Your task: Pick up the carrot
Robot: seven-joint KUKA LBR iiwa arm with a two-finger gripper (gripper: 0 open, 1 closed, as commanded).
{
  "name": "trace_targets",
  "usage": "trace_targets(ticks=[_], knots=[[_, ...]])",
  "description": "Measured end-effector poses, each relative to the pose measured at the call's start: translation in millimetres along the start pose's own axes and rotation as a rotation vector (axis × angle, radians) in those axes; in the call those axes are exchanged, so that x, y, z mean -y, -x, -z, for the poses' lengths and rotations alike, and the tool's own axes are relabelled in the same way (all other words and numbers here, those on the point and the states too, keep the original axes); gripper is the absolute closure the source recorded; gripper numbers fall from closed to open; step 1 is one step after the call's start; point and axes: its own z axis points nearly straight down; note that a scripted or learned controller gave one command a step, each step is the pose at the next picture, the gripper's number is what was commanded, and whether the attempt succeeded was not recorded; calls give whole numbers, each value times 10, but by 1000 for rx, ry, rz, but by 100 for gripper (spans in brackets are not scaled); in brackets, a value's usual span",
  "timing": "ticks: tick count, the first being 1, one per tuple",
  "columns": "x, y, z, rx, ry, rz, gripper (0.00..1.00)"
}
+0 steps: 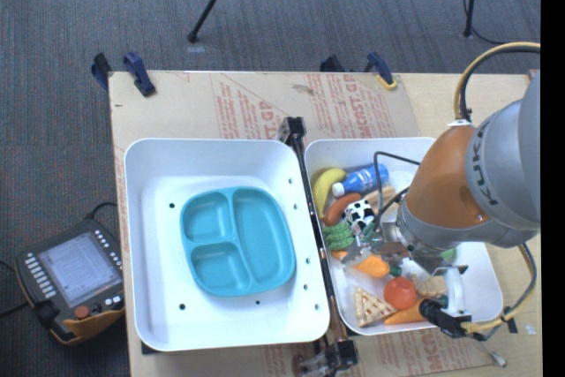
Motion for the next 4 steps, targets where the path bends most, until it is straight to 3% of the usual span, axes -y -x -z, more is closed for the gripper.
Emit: trace_targets(ticks=[1, 2, 3, 4], knots=[[118, -43, 0, -1, -2, -199, 0], [126, -45, 64, -3, -10, -200, 100], [-293, -60, 3, 0, 0, -224, 100], [-264, -777, 1004, 2, 1, -518, 100]])
